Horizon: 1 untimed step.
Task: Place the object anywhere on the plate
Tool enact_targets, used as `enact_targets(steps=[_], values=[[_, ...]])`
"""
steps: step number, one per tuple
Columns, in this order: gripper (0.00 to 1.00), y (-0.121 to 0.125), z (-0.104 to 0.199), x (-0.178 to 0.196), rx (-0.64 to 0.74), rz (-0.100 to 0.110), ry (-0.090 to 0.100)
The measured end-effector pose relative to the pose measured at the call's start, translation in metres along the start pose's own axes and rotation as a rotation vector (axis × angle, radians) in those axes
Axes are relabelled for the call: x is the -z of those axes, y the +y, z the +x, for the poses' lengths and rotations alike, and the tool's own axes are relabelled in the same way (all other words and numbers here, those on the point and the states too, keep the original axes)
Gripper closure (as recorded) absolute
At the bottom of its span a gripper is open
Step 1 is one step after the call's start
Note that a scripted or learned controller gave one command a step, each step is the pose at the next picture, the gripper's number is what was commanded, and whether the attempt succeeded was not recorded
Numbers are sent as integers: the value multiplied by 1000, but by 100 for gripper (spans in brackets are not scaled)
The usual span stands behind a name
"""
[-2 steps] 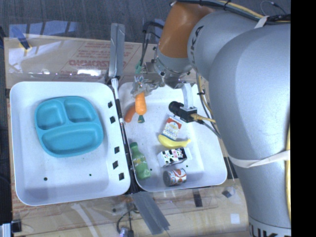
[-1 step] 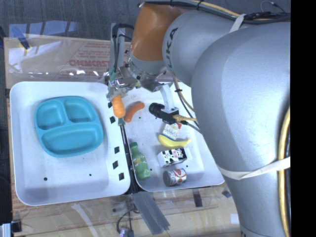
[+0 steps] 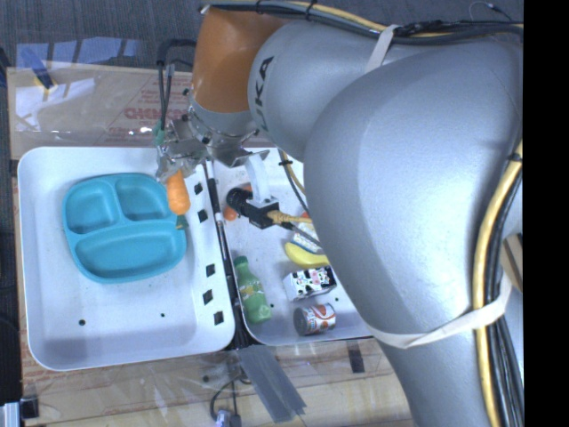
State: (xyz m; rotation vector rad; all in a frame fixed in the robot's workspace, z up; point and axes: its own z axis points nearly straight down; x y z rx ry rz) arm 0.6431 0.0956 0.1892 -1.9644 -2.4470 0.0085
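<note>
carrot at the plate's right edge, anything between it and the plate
Nothing visible does. The carrot hangs just under the gripper at the right rim of the blue plate, in the left bin; the compartments beside it lie bare.

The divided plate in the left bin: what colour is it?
Light blue plate, seen in the camera view.

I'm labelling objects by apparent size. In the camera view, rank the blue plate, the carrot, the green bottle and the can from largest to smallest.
1. Blue plate, by far the largest.
2. Green bottle.
3. Carrot and can: they look alike, so no ranking.
</note>
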Motion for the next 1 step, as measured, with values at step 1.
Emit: enact_targets(steps=[1], values=[[0, 0, 0, 0, 0, 0, 0]])
